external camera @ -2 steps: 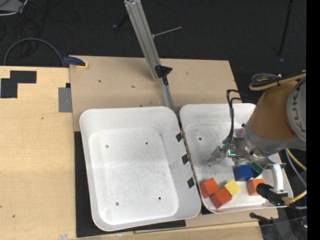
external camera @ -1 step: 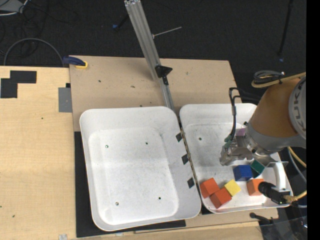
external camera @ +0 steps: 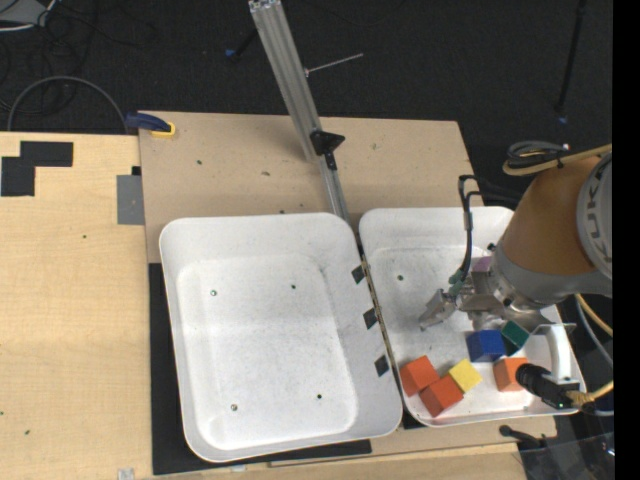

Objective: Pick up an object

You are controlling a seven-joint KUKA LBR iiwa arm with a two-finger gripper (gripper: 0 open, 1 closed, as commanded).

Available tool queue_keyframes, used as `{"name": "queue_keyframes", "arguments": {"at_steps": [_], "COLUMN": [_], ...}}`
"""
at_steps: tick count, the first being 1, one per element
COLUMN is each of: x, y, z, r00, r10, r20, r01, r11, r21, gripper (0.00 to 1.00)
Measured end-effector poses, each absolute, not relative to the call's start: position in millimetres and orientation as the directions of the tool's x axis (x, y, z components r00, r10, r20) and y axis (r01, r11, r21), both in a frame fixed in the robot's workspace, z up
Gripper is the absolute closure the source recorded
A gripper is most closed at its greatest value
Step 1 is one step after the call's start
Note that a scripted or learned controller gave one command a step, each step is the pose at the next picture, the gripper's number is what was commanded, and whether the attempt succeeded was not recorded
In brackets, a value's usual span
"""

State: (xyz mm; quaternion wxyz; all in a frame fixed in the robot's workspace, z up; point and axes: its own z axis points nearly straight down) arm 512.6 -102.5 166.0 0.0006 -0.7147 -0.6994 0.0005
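The gripper (external camera: 440, 311) hangs low inside the right bin (external camera: 420, 243), its metal fingers pointing toward the bin's middle. Whether they are spread or closed cannot be told, and nothing is visibly held between them. Behind it, the grey arm with its orange band (external camera: 545, 230) reaches in from the right edge. Just beside the wrist, toward the near corner of the bin, lie a blue block (external camera: 486, 344) and a green block (external camera: 514, 335), touching each other. Nearer the front rim sit a yellow block (external camera: 465, 375), two red-orange blocks (external camera: 430, 385) side by side, and an orange block (external camera: 509, 372). The left bin (external camera: 200, 238) lies alongside. A slanted metal rail (external camera: 292, 86) rises behind the bins.
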Motion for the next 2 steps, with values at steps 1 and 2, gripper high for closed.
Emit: {"name": "queue_keyframes", "arguments": {"at_steps": [1,2], "x": [512.6,512.6], "y": [-102.5,-102.6], "z": [166.0,166.1], "r00": [0.025,0.027], "r10": [1.000,1.000], "r20": [0.000,0.000], "r01": [1.000,1.000], "r11": [-0.025,-0.027], "r21": [-0.001,-0.001], "gripper": [0.00,0.00]}}
